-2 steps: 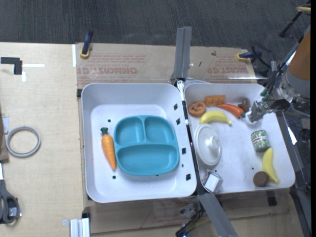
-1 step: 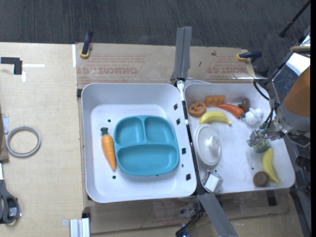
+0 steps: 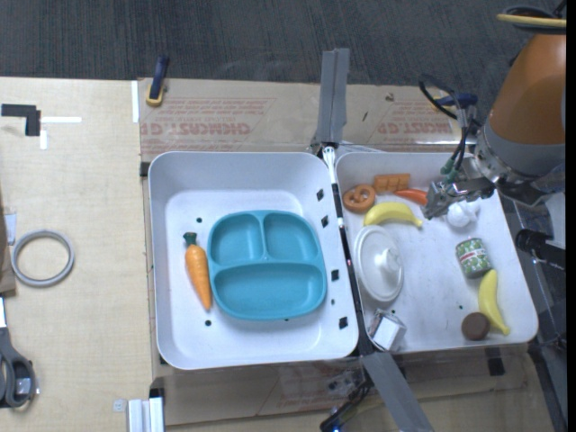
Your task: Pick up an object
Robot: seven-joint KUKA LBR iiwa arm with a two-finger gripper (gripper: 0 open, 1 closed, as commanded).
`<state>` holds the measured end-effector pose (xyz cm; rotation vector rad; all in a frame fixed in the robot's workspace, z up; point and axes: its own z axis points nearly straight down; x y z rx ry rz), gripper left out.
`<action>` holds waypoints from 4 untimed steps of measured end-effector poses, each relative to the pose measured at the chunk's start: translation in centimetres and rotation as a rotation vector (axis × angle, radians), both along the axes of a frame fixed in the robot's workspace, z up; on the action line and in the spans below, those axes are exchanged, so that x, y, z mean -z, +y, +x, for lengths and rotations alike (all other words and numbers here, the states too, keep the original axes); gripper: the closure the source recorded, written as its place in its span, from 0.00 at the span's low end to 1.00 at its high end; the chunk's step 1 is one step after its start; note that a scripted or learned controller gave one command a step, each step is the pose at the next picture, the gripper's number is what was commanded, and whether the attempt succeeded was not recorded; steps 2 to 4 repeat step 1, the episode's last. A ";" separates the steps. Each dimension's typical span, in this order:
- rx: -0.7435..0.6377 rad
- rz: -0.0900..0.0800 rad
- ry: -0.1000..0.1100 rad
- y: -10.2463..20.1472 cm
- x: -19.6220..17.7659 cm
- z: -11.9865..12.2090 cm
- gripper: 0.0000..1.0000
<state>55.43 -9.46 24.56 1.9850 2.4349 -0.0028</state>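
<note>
Just below pincer [image 3: 447, 196], white ball [image 3: 463, 211], yellow banana [image 3: 393, 213] to its left, finger spread unclear.

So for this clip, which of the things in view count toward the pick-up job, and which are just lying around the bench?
In play:
gripper
white ball beside it
bananas
pretzel
can
white lid
carrot
blue plate

Lying about:
tape roll
scissors
blue clamp
</note>
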 end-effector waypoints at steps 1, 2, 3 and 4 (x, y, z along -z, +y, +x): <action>-0.206 -0.001 -0.001 4.7 -5.4 3.9 1.00; -0.206 -0.001 -0.001 4.7 -5.4 3.9 1.00; -0.206 -0.001 -0.001 4.7 -5.4 3.9 1.00; -0.206 -0.001 -0.001 4.7 -5.4 3.9 1.00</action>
